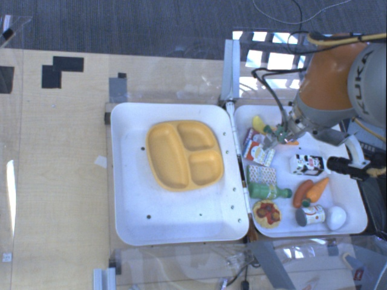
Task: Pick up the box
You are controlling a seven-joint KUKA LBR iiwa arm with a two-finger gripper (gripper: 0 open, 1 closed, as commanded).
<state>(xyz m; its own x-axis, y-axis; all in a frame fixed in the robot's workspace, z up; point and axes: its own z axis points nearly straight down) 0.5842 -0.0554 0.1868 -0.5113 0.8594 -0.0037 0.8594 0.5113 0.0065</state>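
Pale wood bench (54, 180) bears two white bins (130, 162); whether the jaws are apart is unclear.

Gripper (279, 135) low over box (259, 148) in right bin (354, 189); yellow tray (184, 154) left.

The single fixed camera looks down at a slant. It frames both white bins (121, 180) from moderate height.

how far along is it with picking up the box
Done: the arm has reached into the right bin, and the gripper is low over the box. In hand: nothing I can confirm; the box lies among the other items. Left: gripping it and lifting it out.
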